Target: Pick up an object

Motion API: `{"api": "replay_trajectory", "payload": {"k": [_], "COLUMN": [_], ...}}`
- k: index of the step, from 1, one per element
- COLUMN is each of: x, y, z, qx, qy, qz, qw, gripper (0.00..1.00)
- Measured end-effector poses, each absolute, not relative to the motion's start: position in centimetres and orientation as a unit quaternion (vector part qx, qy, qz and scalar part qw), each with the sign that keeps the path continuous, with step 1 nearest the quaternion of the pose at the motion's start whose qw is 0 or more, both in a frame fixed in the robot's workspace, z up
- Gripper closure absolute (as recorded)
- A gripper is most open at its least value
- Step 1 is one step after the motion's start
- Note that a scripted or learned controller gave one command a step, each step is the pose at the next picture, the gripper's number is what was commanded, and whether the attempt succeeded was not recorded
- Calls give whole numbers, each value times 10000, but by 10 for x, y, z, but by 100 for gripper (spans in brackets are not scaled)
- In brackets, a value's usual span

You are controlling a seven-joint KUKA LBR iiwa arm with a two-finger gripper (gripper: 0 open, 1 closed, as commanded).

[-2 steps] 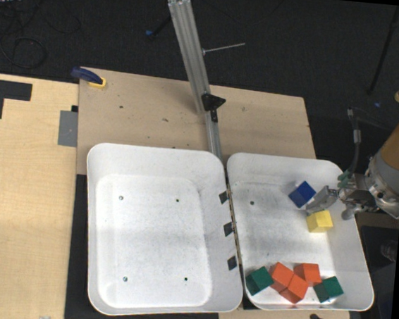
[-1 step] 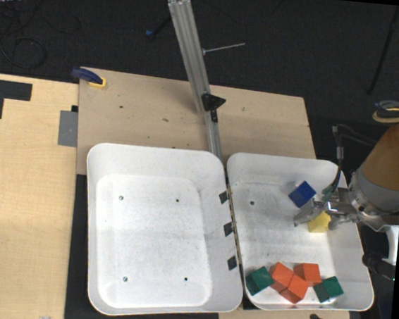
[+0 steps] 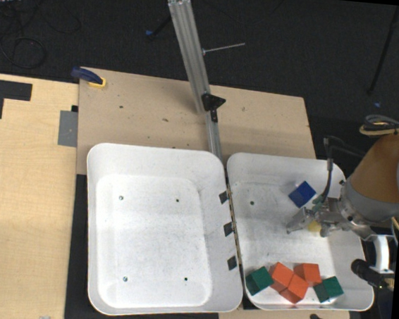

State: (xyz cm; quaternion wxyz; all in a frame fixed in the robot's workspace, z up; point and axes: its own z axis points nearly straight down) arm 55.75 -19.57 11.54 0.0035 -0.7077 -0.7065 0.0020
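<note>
gripper near blue block, fingers unclear

Arm showing a rounded orange band above a grey wrist; metallic silver fittings glinting near the jaws.

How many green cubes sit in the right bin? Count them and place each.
2. One green cube lies at the left end of the cluster by the right white bin's near wall; the other green cube lies at its right end. More may hide beneath.
</note>
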Motion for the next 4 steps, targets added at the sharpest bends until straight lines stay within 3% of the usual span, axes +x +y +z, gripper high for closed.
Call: {"api": "replay_trajectory", "payload": {"k": [1, 3, 4], "x": [558, 550, 561], "y": [-197, -205, -157], "z": [128, 222, 213], "qx": [-7101, -7068, -7057], "qy": [-7041, -7074, -7085], "qz": [10, -4, 0], "qw": [19, -8, 20], "gripper": [100, 100, 100]}}
